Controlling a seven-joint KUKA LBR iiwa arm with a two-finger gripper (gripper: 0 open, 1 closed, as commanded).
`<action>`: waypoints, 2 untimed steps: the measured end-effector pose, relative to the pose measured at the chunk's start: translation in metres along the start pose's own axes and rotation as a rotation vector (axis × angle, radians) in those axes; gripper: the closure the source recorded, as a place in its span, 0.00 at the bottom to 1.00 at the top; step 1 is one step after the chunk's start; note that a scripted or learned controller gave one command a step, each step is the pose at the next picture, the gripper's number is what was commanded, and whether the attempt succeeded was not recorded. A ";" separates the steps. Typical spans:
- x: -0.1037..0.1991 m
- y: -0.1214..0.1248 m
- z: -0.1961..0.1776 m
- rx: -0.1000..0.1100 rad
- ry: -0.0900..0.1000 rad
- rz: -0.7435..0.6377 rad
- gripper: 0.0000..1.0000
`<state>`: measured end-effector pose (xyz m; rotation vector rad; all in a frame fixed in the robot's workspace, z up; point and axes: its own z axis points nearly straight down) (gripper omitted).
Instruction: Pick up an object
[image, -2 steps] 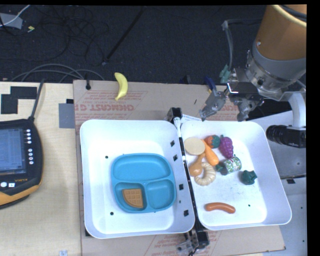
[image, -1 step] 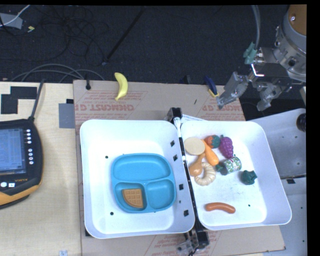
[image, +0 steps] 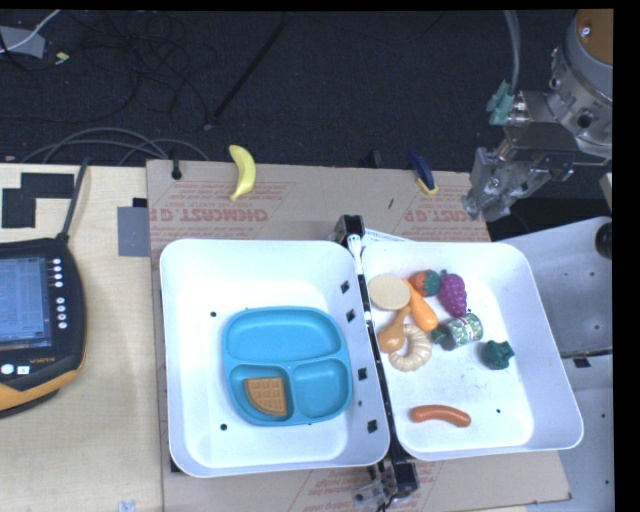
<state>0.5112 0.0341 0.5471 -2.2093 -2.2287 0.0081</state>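
Toy food sits clustered in the right bin, below-left of the gripper, which hangs beyond the bin's far edge; its opening is too dark to judge.

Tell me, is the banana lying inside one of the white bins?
No, the banana lies on the cardboard behind the left bin.

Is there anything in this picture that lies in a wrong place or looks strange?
Yes, one thing. A yellow banana lies on the cardboard behind the left bin, outside both bins. The other toy food sits in the right bin or on the blue plate. Nothing looks spilled or broken.
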 end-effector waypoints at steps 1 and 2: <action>-0.031 -0.037 0.152 0.015 0.000 0.012 1.00; 0.076 -0.032 0.062 -0.012 0.005 -0.003 1.00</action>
